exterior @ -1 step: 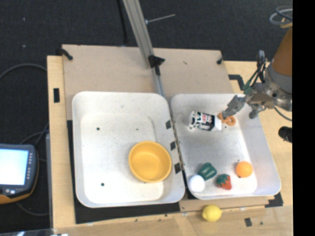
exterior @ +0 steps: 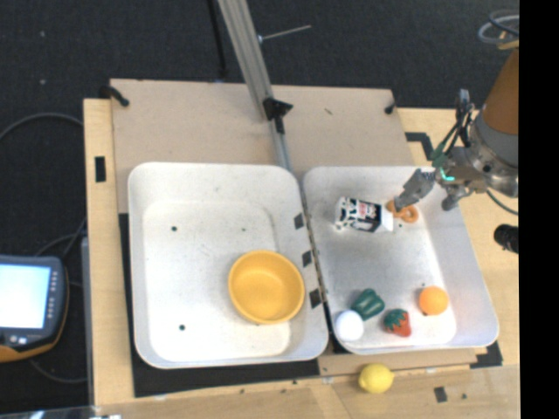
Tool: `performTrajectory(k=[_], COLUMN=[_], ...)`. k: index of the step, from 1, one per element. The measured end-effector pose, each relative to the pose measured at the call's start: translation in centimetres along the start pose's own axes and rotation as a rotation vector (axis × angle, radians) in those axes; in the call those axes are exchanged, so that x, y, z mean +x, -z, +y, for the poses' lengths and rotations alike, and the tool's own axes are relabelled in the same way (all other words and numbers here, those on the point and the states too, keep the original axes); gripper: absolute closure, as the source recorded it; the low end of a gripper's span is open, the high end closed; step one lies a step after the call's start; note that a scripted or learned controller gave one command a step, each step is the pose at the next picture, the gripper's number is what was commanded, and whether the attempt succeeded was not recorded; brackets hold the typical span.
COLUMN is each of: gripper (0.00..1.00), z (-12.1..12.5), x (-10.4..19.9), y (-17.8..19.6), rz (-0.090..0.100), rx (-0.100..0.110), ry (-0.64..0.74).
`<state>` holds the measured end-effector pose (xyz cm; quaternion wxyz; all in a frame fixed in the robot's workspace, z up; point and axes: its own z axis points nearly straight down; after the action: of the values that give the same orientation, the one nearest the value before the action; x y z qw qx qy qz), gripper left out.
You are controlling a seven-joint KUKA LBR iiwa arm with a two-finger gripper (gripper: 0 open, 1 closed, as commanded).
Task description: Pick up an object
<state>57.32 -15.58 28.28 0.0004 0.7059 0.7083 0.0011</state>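
Note:
My gripper (exterior: 431, 195) hovers over the upper right part of the right bin (exterior: 454, 234), open, with nothing between its fingers. One fingertip (exterior: 409, 195) is just above a small orange piece (exterior: 407, 215). Directly left of that piece a white and black carton (exterior: 359, 214) lies on its side. Along the bin's front edge sit an orange ball (exterior: 432, 300), a red strawberry (exterior: 398, 322), a green pepper (exterior: 368, 303) and a white ball (exterior: 349, 326).
The left bin (exterior: 175, 225) holds a yellow bowl (exterior: 265, 286) near its front right corner. A yellow lemon (exterior: 376, 378) lies on the bench in front of the right bin. A slanted metal post (exterior: 253, 59) rises behind the bins.

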Motion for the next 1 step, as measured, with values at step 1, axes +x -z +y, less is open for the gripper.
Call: performTrajectory(k=[1], gripper=[0.0], z=[0.58], x=[-0.48], y=[-4.5], rz=[-0.004], rx=[0.005], ry=[-0.005])
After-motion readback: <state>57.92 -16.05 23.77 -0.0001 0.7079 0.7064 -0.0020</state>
